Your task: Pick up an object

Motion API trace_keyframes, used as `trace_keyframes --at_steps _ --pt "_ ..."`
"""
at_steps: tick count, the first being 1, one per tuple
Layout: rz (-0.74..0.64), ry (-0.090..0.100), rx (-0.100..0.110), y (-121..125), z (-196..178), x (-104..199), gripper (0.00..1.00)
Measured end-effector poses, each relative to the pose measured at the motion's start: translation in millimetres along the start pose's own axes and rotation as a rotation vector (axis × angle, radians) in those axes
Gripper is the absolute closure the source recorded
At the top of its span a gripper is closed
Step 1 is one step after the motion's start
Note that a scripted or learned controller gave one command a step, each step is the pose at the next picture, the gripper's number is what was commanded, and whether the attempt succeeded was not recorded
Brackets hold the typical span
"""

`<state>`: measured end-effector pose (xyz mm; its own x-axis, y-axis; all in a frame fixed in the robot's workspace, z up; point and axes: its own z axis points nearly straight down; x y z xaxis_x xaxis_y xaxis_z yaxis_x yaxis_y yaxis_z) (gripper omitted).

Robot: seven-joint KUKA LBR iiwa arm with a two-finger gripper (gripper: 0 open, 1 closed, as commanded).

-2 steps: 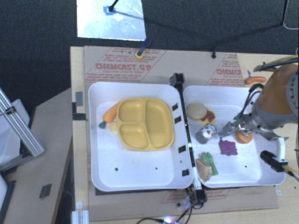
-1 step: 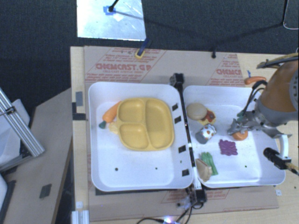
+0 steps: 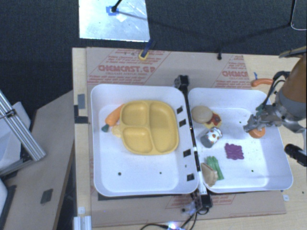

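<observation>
Two white bins are sitting side by side, and the claw (image 3: 254,126) is hanging low over the right bin (image 3: 283,176), close to its far right wall. Right under its tips an orange piece (image 3: 258,132) is peeking out, touching or almost touching them, though I cannot tell whether the claw is wide, narrow or gripping anything. Just inward from the claw and a little nearer me, purple grapes (image 3: 233,151) are lying loose; beyond them a small silver can (image 3: 211,137) is resting, with a burger (image 3: 205,115) just behind it. Nearer my side, well away from the claw, a sandwich with green leaves (image 3: 212,169) is lying in the corner. Farthest from the claw, the left bin (image 3: 103,176) is holding a yellow divided plate (image 3: 146,127) with a carrot (image 3: 113,115) at its edge. It looks like the grasp step is underway on the orange piece; next it needs a firm close, then a straight lift.
</observation>
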<state>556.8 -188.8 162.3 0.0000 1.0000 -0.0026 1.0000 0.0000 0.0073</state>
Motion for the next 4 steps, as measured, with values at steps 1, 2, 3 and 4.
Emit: trace_keyframes --at_steps 1,2,3,4 --pt "-0.003 0.001 0.002 -2.6 -44.9 -4.3 1.0" --pt "-0.004 0.001 0.003 -1.3 -63.3 -4.6 1.0" --pt "-0.008 0.004 0.003 22.6 -73.0 38.9 1.0" --pt "-0.01 0.004 0.003 46.8 -80.5 83.6 1.0"
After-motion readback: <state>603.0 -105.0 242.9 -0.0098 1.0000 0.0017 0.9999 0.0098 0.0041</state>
